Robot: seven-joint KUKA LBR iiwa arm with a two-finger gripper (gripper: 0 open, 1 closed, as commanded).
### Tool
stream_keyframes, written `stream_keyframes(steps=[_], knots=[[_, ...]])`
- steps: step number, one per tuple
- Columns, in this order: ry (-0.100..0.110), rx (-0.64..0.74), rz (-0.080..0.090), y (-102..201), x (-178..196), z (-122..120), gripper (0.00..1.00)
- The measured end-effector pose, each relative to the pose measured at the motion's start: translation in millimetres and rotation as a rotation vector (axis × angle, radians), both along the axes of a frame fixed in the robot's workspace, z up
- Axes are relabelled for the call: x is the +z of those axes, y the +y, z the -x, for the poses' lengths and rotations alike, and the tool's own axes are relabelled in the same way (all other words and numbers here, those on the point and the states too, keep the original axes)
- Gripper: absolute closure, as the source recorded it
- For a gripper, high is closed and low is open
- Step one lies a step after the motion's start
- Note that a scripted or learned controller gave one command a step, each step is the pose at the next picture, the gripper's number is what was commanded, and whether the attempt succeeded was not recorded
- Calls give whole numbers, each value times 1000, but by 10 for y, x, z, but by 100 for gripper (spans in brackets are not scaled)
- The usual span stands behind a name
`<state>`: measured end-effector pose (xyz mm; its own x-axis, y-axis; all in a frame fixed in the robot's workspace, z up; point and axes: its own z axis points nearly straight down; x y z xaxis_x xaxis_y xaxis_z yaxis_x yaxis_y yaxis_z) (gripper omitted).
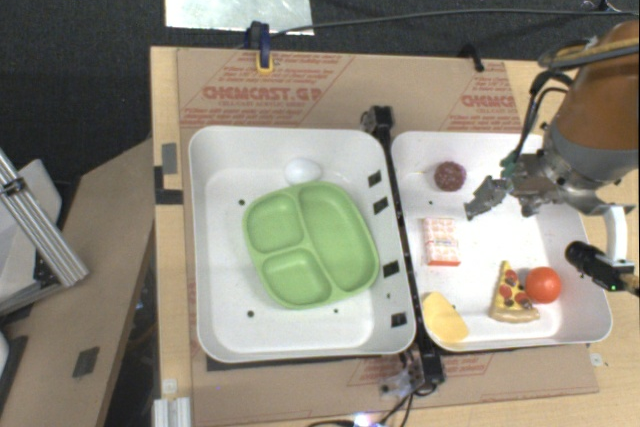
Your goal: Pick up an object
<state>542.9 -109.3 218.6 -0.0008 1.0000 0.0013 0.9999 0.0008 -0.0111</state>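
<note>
inspecting near edge: yellow wedge (444,318) lies at the front left corner of the right bin (590,330), partly over the divider between the bins.
front right items: pizza slice toy (512,295) lies flat, with a red tomato (543,285) touching its right side.
middle of right bin: a small packet (441,241) with red print lies flat near the left wall; its print is too small to read.
end effector: the end effector (492,196) hangs over the middle of the right bin, above bare floor between the packet and the round item behind; nothing sits between its fingers, and whether they are apart or together cannot be told.
far right bin: a dark red round patty (450,176) rests near the back wall.
left bin: the left bin (215,215) holds a green divided tray (310,245) and a white egg-like object (303,172) just behind it.
handling judgement: the nearest candidates, packet and patty, look light; the packet probably thin and pliant, best pinched across its short sides; the patty likely stiffer, best taken across its rim; the tomato may roll or slip.
legible writing: the tabletop (330,90) cardboard reads "chemcast gp" in red behind the left bin, with a partly hidden repeat behind the right bin.
</note>
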Motion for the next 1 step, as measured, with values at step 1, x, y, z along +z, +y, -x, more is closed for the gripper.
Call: stream_keyframes(steps=[1], knots=[[-13, 3, 1, 4, 68, -22, 0]])
